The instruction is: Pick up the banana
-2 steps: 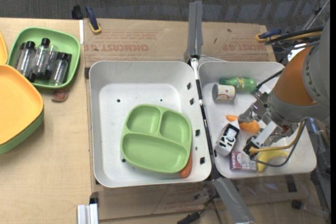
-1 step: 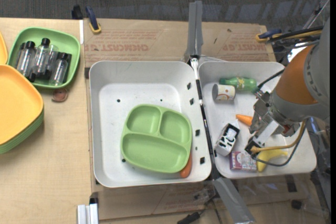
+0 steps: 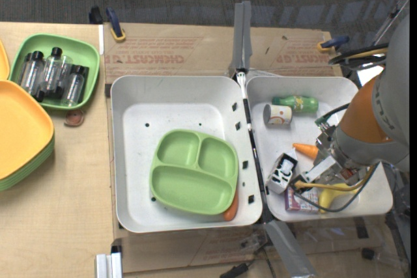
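Lying in right bin (image 3: 365,208): yellow curved banana (image 3: 331,194), partly under gripper (image 3: 324,172); finger state unclear.

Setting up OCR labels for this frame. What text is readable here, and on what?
"CHEMCUT"-like red print, upside down and repeated, on the cardboard sheet behind the bins: only partly legible.
Green bottle: label too small to read.
White cup: mark too blurred to read.
Black-and-white item: pattern, no readable text.
Purple packet under the banana: print unreadable.
Vials in the small green tray: labels too small.
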`<state>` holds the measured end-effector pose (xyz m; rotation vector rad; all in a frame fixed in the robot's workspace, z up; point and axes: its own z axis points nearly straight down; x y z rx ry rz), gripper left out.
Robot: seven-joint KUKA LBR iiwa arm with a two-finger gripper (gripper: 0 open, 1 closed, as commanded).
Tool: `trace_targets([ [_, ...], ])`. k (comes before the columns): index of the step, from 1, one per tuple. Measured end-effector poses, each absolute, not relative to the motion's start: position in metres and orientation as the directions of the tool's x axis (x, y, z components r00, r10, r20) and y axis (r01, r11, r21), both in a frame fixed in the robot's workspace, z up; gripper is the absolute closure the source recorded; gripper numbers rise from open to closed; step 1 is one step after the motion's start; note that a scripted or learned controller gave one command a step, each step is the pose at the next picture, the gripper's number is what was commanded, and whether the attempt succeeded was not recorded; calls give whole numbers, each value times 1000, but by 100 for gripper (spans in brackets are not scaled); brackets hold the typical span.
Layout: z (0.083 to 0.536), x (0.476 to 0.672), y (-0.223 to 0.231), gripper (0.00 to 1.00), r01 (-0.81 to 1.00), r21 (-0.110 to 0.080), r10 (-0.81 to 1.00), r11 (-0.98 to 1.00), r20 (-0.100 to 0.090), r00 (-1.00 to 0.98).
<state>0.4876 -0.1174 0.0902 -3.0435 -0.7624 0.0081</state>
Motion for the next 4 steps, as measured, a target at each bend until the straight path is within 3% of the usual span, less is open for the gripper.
trace_targets([
  [1, 103, 495, -100, 100, 203, -1, 203, -979, -5, 979],
  [2, 126, 477, -179, 100, 341, -1, 341, -940, -3, 940],
  [3, 126, 477, -179, 0, 342, -1, 342, -940, -4, 940],
  [4, 100, 480, -216, 0, 300, -13, 300, -954, 3, 954],
])
